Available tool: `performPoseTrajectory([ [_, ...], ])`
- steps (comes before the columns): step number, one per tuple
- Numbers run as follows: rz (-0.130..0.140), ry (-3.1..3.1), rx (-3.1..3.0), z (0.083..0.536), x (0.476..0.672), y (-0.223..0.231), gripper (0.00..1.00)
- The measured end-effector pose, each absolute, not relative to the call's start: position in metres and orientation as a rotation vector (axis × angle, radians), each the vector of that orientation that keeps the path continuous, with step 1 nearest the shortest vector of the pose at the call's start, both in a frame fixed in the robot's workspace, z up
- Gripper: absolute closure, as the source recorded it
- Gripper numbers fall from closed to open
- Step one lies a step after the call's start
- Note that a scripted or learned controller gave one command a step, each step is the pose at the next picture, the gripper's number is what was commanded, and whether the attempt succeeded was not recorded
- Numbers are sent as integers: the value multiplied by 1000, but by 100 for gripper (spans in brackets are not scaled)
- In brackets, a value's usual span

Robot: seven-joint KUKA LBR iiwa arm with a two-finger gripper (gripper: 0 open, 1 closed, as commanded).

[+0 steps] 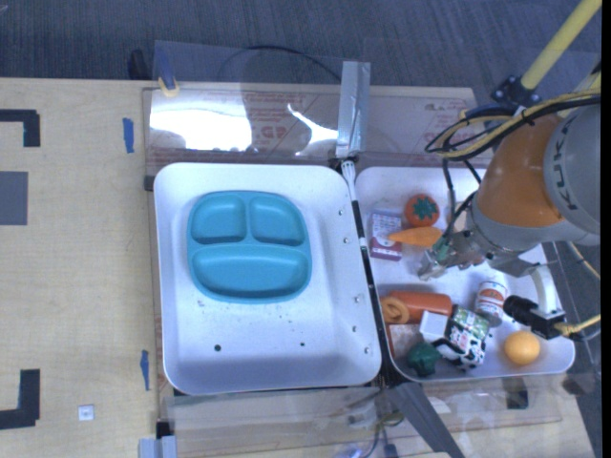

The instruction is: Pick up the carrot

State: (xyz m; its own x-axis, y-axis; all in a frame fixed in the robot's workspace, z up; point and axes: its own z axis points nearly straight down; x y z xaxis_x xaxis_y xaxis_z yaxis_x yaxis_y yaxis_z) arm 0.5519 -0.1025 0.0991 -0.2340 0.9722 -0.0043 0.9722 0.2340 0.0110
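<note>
The carrot (412,238) is a small orange tapered piece lying in the upper part of the right bin (563,356), with its thin tip pointing left. My gripper (439,256) hangs just right of and slightly below the carrot's thick end, close to it or touching it. The grey wrist and orange band of the arm cover the bin's right side. Nothing is visibly held.
A red-orange tomato (421,207) sits just behind the carrot and a small purple-white box (385,234) to its left. Nearer the front lie a sausage (416,304), a broccoli piece (421,357), a cow-patterned carton (466,337), a small bottle (491,299) and an orange ball (521,347). The left bin (181,351) holds a blue divided plate (250,244).
</note>
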Motion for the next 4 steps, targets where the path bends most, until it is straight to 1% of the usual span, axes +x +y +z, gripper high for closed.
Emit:
performPoseTrajectory([
  [1,8,2461,1938,98,551,-102,0],
  [2,-13,2405,2041,86,659,-103,0],
  [3,-24,2405,2038,95,658,-106,100],
  [4,-27,2394,2038,97,659,-110,0],
])
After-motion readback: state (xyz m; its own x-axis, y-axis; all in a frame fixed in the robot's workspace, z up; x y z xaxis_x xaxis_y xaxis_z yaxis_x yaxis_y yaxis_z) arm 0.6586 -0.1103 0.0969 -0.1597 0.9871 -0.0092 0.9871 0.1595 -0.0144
